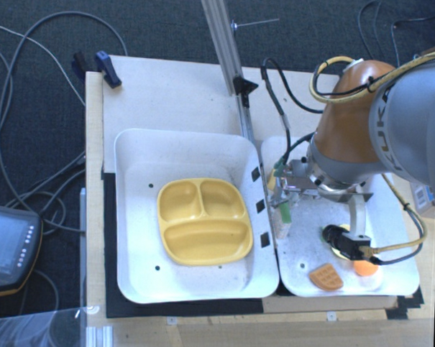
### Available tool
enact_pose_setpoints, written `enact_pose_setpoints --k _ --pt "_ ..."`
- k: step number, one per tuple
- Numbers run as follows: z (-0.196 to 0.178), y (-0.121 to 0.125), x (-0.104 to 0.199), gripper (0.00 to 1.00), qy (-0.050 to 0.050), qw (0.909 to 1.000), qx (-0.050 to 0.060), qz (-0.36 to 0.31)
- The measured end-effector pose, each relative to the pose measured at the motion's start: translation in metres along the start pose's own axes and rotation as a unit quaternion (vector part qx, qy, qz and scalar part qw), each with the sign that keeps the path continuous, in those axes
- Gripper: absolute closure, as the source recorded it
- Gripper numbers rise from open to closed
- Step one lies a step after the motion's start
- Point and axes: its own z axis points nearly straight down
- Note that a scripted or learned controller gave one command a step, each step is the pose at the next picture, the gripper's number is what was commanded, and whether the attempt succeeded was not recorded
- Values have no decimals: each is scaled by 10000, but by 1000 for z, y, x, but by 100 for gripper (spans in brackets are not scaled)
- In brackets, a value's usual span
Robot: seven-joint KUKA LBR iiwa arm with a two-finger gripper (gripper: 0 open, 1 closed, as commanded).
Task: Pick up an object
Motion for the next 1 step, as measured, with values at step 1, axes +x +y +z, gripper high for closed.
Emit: enact_pose_setpoints --k 1 --pt "-13 6 56 100 45 10000 11 -19"
